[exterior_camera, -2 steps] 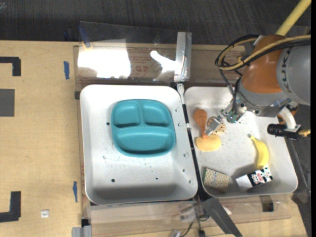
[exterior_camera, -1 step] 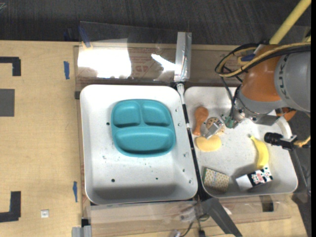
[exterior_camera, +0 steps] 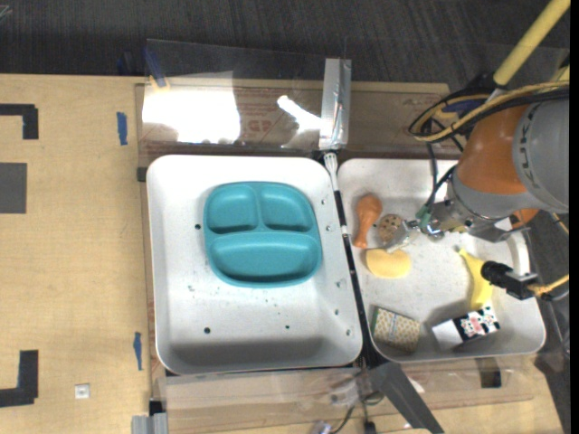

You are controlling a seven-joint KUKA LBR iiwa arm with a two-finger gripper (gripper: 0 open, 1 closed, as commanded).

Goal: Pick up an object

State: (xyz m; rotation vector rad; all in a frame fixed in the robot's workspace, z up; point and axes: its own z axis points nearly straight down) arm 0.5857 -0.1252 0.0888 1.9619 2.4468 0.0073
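Two shallow white bins sit side by side on the surface [exterior_camera: 63,242]. The left bin [exterior_camera: 181,333] carries a teal divided plate [exterior_camera: 262,233], which lies flat toward the bin's far edge, with bare speckled floor along the near edge.

The right bin [exterior_camera: 534,333] carries the loose objects. An orange carrot-shaped toy [exterior_camera: 366,217] lies close to the bin's left edge, pointing roughly from far to near. Just beside it, toward the bin's middle, is a small round speckled brown piece [exterior_camera: 390,226]. Nearer the viewer, a pale yellow rounded object [exterior_camera: 389,263] rests just below those two. At the near edge, toward the left corner, lies a woven tan and green pad [exterior_camera: 397,327]. A yellow banana-like object [exterior_camera: 477,278] lies tilted toward the right side, and a small black-and-white patterned box [exterior_camera: 469,325] sits near the near right corner.

The arm [exterior_camera: 520,156] reaches in from the right, its orange band above the bin's far right part. The tool [exterior_camera: 432,222] hangs low over the bin's middle, just right of the speckled piece. Whether it is parted or closed cannot be told, and nothing can be seen gripped in it.
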